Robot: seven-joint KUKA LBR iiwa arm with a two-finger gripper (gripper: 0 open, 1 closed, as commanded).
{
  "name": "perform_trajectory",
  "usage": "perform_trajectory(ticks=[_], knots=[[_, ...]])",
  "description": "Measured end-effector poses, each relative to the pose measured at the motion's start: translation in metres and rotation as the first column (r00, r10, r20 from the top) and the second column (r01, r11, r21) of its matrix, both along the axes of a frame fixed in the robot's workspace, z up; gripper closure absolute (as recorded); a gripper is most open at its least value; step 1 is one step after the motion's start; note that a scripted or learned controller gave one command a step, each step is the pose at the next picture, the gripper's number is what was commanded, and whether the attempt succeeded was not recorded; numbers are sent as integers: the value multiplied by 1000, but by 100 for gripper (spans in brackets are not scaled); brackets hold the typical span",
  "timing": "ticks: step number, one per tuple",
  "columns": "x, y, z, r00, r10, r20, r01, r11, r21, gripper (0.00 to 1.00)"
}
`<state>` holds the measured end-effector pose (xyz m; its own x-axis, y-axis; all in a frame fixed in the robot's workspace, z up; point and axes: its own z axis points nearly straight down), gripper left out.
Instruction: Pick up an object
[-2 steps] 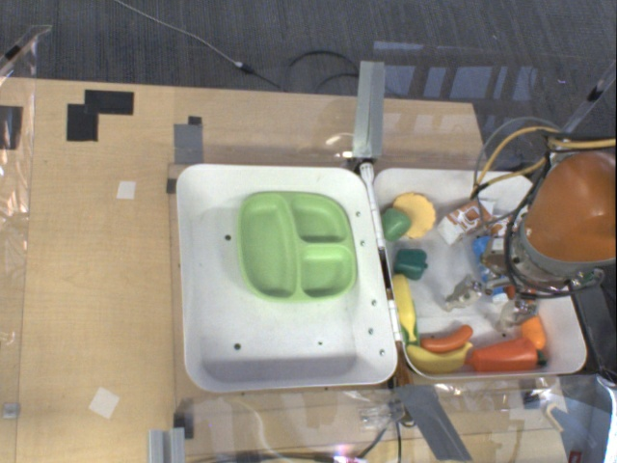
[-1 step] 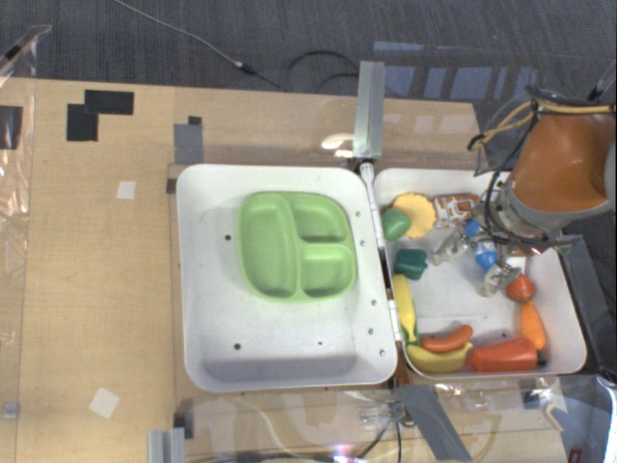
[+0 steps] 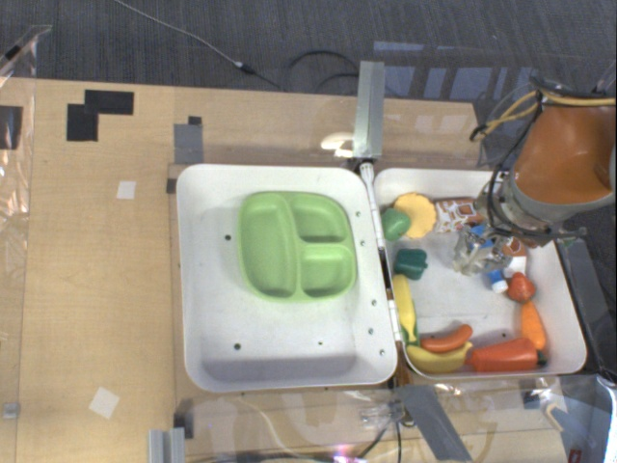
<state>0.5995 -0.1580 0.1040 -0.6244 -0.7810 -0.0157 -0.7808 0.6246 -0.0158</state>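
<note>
- White right bin (image 3: 569, 307) crowded with toy food; left bin (image 3: 207, 258) bearing a green divided plate (image 3: 294, 244) near its middle.
- Gripper (image 3: 482, 249) low in the upper half of the right bin, under the orange band of the arm (image 3: 569, 157); grip state impossible to tell, lost in glare and clutter.
- No one target marked out; nearest to the gripper, a small blue-and-white piece (image 3: 498, 281) and a red tomato-like piece (image 3: 520, 288), both just below and right of it, too small to judge any axis.
- Orange carrot (image 3: 532, 325) by the right wall, long axis running up and down the view, tilted slightly.
- Red-orange pepper (image 3: 503, 356) along the bottom wall, long axis left to right.
- Red sausage (image 3: 447, 338) lying on a yellow banana (image 3: 439, 359), both roughly left to right, rising a little toward the right.
- Yellow corn-like piece (image 3: 402, 302) along the left wall, long axis up and down.
- Dark green piece (image 3: 411, 262), rounder green piece (image 3: 394, 224) and yellow round piece (image 3: 416, 212) clustered at upper left, well left of the gripper.
- Printed red-and-white packet (image 3: 453, 212) just left of the gripper, near the top wall.
- Bare bin floor between gripper and sausage.
</note>
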Motion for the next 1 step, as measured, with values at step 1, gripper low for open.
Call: perform_trajectory(ticks=[1], knots=[[0, 0, -1, 1000, 0, -1, 0, 1000, 0, 0]])
